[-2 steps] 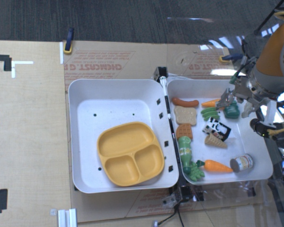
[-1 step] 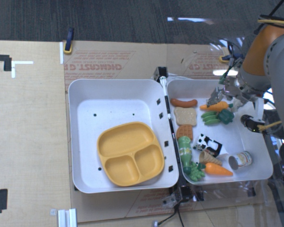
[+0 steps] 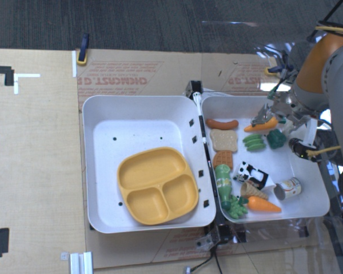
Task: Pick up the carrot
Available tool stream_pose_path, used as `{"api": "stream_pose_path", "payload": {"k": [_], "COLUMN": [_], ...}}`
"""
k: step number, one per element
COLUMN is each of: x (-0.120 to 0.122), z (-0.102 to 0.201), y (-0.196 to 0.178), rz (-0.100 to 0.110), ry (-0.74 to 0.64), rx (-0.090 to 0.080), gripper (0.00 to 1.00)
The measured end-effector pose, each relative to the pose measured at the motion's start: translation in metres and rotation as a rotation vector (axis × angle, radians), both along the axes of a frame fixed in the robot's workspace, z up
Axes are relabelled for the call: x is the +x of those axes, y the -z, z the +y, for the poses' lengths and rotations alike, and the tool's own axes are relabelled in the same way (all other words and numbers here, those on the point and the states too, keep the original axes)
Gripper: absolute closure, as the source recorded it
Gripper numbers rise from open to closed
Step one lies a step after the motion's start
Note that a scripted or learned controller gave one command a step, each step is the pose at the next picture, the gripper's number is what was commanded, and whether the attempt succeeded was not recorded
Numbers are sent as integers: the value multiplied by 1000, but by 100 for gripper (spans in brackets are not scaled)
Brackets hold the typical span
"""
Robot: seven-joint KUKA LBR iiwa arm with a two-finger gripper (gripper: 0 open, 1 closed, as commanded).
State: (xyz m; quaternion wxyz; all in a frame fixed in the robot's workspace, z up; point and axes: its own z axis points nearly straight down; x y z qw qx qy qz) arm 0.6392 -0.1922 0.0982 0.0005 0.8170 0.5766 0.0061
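Note:
An orange carrot (image 3: 260, 125) lies at the back of the right bin (image 3: 308, 210), its thin end pointing left towards a sausage (image 3: 222, 123). My gripper (image 3: 272, 116) is right over the carrot's thick right end and touches or nearly touches it. The wrist hides how the grip stands. A second carrot (image 3: 264, 205), orange with a green top, lies near the front wall of the same bin, far from the gripper.
The right bin also holds bread (image 3: 224, 140), a green pepper (image 3: 254, 143), broccoli (image 3: 276, 139), a green bottle (image 3: 223, 182), a black-and-white carton (image 3: 252, 175) and a can (image 3: 288, 188). A yellow divided plate (image 3: 157, 184) sits in the left bin (image 3: 103, 130).

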Motion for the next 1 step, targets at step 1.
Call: {"api": "stream_pose_path", "payload": {"k": [1], "x": [3], "z": [4], "y": [-10], "rz": [-3], "ry": [-8], "rx": [6], "gripper": [100]}}
